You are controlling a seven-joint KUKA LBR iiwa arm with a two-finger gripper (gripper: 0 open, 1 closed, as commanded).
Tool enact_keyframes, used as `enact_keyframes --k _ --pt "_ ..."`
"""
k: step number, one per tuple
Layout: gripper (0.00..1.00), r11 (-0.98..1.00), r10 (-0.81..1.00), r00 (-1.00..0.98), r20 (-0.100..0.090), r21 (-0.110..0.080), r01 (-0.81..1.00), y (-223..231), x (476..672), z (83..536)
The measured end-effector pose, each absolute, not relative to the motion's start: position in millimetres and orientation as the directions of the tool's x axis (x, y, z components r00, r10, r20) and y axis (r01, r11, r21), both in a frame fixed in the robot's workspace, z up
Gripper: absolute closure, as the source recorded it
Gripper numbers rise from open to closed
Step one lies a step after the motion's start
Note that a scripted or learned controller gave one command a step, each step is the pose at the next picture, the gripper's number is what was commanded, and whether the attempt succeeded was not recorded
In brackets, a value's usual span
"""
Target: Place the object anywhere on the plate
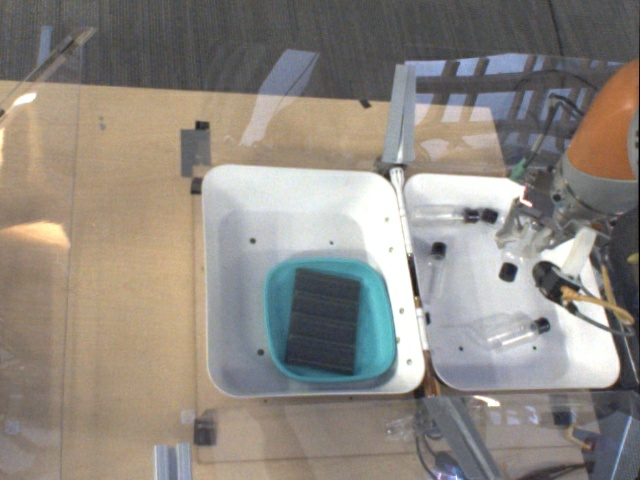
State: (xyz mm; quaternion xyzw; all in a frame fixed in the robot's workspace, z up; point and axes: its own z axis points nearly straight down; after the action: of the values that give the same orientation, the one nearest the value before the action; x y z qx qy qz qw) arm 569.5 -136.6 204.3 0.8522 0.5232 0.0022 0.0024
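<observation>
A teal plate [379, 318] sits in the front half of the left bin [240, 228]. A dark grey ridged block [322, 320] lies flat on the plate, near its middle. My gripper [518, 226] hangs over the right bin [470, 363], near its back right part, well apart from the plate. Just below the gripper a small black-capped item [508, 271] rests on the bin floor.
The right bin holds a clear vial with a black cap [462, 213] at the back, another clear vial [512, 330] at the front, and a small black piece [437, 251]. A ridge [412, 268] divides the two bins. Cables [570, 290] trail off the wrist.
</observation>
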Motion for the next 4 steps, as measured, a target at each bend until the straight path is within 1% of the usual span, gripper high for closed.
enact_keyframes --k 1,2,3,4 --pt "1.00 -0.404 0.915 0.404 0.002 0.003 0.915 -51 541.9 210" --pt "1.00 -0.326 0.945 0.326 0.002 0.002 0.945 51 514.7 205" --pt "0.00 -0.327 0.945 0.327 0.002 0.003 0.945 51 514.8 205" --pt "0.00 -0.129 0.992 0.129 0.002 0.012 0.992 12 489.4 335"
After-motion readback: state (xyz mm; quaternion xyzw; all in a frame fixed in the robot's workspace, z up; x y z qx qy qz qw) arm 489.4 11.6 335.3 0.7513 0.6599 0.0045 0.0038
